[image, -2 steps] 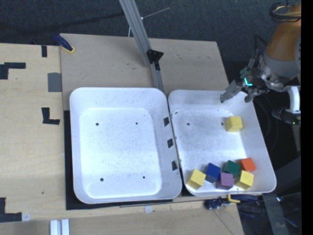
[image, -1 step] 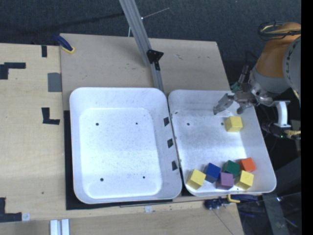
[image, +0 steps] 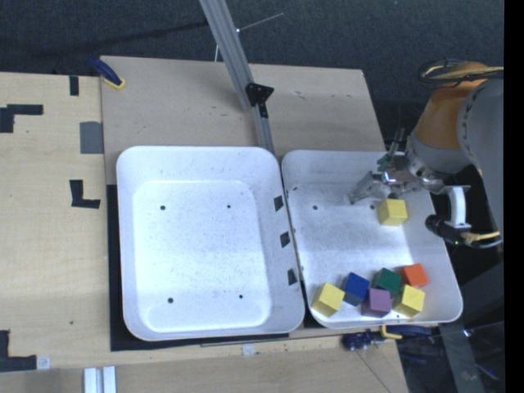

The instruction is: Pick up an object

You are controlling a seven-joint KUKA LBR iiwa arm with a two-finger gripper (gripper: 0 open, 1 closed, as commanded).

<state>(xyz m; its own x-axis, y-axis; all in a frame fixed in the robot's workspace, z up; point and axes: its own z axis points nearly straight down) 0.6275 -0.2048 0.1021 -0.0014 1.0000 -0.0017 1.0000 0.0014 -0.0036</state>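
The arm (image: 467, 125) reaches in from the right and hangs its tool (image: 385, 180) low over the upper part of the right bin (image: 327, 236). A yellow cube (image: 393, 212) lies just below and beside the tool, close but apparently not between the fingers. I cannot tell how far the fingers are spread, and nothing visibly sits in them, so the cube reads as resting on the bin floor.

That lone cube looks like the likeliest thing to pick: it stands apart from the others with bare floor on its left and below, so the fingers have room to straddle it. Its right side is nearer the bin's wall, which leaves less margin there.

The other pieces crowd the bin's lower edge: another yellow cube (image: 329, 298), a blue cube (image: 356, 287), a green cube (image: 387, 281), a purple cube (image: 379, 300), an orange cube (image: 415, 275) and a third yellow one (image: 411, 300). They touch or nearly touch, close against the lower rim, so fingers dropping in would likely nudge neighbours or strike the wall.

The left bin (image: 201, 236) sits hard against the right one, their rims meeting at the middle. A slanted metal pole (image: 233, 47) crosses the counter (image: 49, 219) above the bins, well apart from the tool.
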